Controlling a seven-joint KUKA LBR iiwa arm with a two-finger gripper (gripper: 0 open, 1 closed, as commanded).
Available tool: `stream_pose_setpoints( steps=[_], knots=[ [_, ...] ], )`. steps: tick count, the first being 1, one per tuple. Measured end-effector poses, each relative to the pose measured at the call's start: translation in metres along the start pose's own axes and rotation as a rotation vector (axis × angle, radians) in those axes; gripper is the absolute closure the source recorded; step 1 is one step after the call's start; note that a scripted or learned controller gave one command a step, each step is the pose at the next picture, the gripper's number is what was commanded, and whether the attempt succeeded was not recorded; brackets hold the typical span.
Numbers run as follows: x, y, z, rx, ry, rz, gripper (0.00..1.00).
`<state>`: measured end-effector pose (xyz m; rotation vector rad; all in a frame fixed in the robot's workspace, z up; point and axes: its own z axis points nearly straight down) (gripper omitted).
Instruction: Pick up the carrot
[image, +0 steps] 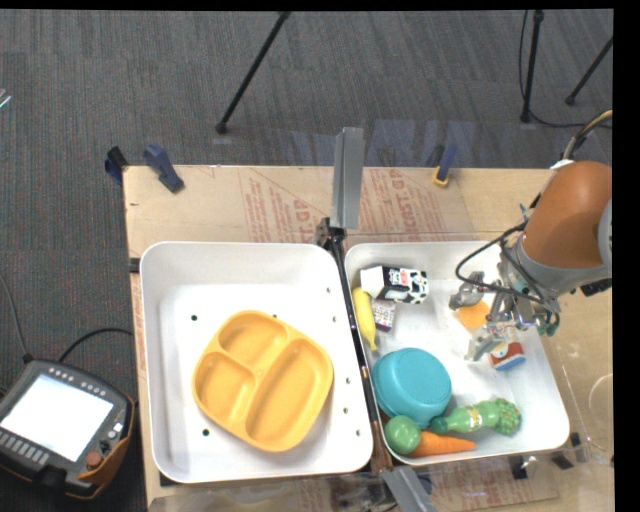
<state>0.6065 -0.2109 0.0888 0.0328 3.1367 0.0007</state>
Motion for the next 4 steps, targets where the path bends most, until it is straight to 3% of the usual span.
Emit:
stream_pose_setpoints(
  steps=[1, 2, 3, 4],
  knots=[
    [-0.019, 0.044, 0.0, -0.002, -0.001, 0.0, 0.0],
    [-0.024, 0.044, 0.0, 0.0, -0.001, 0.23, 0.0],
    [-0.008, -0.003, 0.0, 0.001, 0.003, 0.279, 0.0],
    [-0.028, 0.028, 0.0, 0.0, 0.001, 0.485, 0.0]
  ],
)
